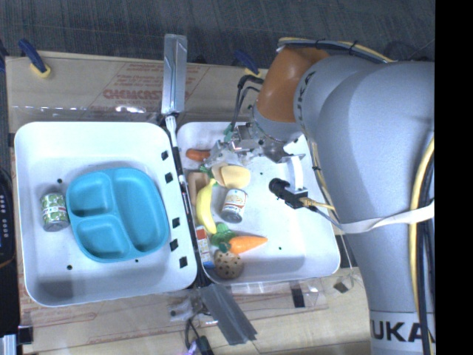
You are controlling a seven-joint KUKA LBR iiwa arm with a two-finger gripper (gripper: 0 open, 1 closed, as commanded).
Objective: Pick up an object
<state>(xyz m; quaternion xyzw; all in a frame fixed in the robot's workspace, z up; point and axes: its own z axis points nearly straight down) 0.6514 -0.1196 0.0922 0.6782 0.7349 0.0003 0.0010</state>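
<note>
My gripper [230,146] hangs low over the back left part of the right bin [307,242], under the orange wrist band. Right below it lies a pale yellow food piece [232,175], touching or nearly touching the gripper; I cannot tell which. A small tin can [234,204] lies on its side just in front of that piece. A banana [205,207] lies along the bin's left wall. An orange carrot [247,243] with a green top lies nearer the front, next to a brown speckled ball [228,266]. A small orange piece [196,154] sits at the back left corner.
The left bin [37,272] holds a blue divided plate [117,213] and a green-labelled can [53,210] by its left wall. A tan block [195,180] lies against the right bin's left wall. The grey arm covers the right bin's right side.
</note>
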